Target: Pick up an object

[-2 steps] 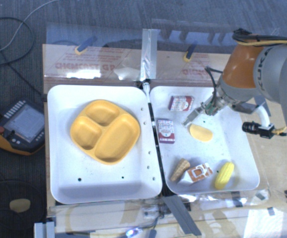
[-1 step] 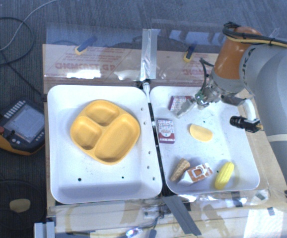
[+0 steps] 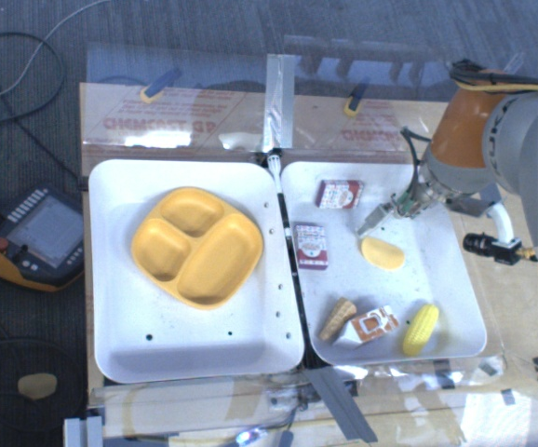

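Near edge of the right white bin [image 3: 474, 296]: a yellow plastic corn cob [image 3: 421, 328] lies toward the near right corner. Just left of it sits a small orange-and-white carton [image 3: 373, 325], and left of that a tan, cone-shaped bread piece [image 3: 337, 318], its tip touching or almost touching the carton.

Middle of the right bin: a pale yellow, flat, oval piece [image 3: 383, 253] lies on the bin floor. Against the left wall lies a small red-and-white packet [image 3: 311, 246].

Far part of the right bin: a dark red rectangular packet [image 3: 338, 195] lies left of centre. My gripper [image 3: 378, 218] hangs at a slant just beyond the pale yellow oval piece, its tip pointing near-left and close to that piece. Whether my fingers are parted or closed cannot be told, and nothing can be seen between them. My grey arm with its orange band [image 3: 464, 128] enters from the far right.

Left white bin [image 3: 111, 250]: a yellow three-compartment plastic plate [image 3: 196, 246] rests near its centre.
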You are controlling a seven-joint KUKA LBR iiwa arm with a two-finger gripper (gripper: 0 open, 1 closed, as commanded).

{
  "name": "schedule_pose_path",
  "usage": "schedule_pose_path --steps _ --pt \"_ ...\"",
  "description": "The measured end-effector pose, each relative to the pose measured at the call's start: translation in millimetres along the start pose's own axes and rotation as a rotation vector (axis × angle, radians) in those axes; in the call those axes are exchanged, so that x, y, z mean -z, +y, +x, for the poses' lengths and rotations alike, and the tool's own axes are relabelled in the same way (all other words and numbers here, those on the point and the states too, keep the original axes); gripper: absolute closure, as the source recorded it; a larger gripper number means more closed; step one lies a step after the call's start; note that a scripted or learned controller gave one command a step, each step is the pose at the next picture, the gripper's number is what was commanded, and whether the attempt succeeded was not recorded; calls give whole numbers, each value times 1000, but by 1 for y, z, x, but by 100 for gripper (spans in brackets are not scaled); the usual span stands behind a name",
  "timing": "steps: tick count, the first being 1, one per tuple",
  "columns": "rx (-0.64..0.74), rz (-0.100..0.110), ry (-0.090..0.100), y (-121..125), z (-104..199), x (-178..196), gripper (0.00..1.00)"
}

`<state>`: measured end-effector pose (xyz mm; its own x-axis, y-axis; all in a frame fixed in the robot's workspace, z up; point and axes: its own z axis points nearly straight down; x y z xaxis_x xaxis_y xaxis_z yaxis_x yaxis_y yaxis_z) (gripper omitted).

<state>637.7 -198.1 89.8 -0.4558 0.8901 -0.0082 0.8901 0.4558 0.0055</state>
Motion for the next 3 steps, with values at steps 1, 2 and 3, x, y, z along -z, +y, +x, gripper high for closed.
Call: schedule_pose_path --steps 1,2,3 --pt "110 -2 0 -18 61 2 0" --pt "-264 -3 2 -12 20 1 0" --pt "-261 -2 1 -34 81 2 0"
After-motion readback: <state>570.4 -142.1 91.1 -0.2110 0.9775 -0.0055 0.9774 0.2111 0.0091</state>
